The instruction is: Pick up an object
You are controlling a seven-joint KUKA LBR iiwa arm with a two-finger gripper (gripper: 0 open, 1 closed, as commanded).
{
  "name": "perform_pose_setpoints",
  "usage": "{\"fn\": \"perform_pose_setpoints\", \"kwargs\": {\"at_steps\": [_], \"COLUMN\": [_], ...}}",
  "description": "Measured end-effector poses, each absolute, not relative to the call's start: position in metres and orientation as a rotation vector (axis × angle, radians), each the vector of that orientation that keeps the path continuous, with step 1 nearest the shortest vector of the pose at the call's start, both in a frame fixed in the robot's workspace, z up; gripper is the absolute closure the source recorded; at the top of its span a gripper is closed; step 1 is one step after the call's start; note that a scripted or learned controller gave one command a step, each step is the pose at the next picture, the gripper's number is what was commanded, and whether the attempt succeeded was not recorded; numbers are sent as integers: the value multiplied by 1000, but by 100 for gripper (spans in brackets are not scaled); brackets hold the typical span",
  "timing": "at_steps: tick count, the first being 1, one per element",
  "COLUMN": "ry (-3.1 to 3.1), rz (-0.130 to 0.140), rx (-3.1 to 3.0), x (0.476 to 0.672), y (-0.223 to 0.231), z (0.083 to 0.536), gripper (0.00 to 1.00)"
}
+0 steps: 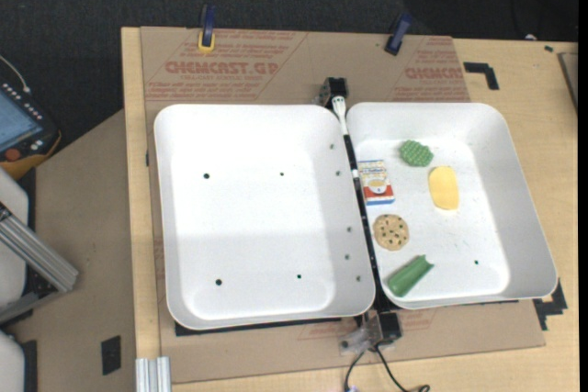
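Right-hand shallow white bin [514, 197], near to far: a long green pod-shaped piece [408, 274] by the near wall; a round speckled tan cookie [392, 231]; a small red, white and blue carton [375, 182] touching the divider; a yellow oval piece [445, 188]; a bumpy round green piece [415, 153]. The left-hand white bin [184, 197] sits beside it on the brown desk [276, 55]. The hand's state cannot be told. Likely failures: the flat cookie slipping, the carton's wall-side face blocking a finger.
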State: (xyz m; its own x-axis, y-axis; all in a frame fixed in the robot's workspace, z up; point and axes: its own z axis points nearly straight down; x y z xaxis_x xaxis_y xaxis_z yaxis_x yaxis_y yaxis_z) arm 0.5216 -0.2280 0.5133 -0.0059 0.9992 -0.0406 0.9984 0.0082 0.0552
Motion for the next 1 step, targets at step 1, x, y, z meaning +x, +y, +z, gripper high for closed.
{"fn": "perform_pose_setpoints", "kwargs": {"at_steps": [1], "ry": [2178], "rz": [18], "rx": [2161], "x": [522], "y": [-228], "z": [524], "gripper": [100]}}
